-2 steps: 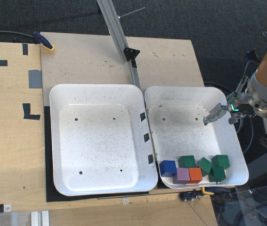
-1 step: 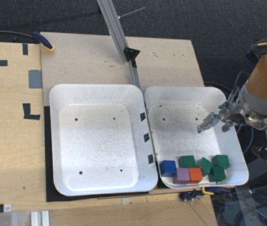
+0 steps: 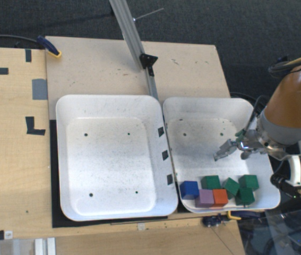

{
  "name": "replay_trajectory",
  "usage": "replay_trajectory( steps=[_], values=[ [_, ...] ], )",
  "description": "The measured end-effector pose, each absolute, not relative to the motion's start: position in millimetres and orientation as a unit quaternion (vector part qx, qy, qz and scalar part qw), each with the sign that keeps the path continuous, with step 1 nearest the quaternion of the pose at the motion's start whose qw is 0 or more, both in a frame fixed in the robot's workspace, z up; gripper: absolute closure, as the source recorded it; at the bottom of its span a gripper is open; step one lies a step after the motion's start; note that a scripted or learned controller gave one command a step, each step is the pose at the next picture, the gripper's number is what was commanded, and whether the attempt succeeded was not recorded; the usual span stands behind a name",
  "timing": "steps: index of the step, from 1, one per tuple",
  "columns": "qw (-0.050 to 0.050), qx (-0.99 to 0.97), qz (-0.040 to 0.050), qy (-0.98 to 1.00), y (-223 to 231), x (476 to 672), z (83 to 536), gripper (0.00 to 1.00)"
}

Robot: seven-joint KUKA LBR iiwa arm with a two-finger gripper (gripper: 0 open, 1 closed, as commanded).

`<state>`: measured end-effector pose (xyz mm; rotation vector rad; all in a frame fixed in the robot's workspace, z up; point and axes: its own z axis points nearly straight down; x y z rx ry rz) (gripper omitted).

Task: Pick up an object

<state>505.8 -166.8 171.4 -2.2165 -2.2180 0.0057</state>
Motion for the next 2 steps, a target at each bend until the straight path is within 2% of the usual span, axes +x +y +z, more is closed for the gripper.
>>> replay_trajectory(
  steps=[1, 2],
  values=[
    [0.004, -0.707, 0.0023, -0.707, -168, 508.0, 108, 0.00],
    [0.002, -0.707, 0.0006, -0.708, -168, 509.6, 121, 1.00]
  ],
)
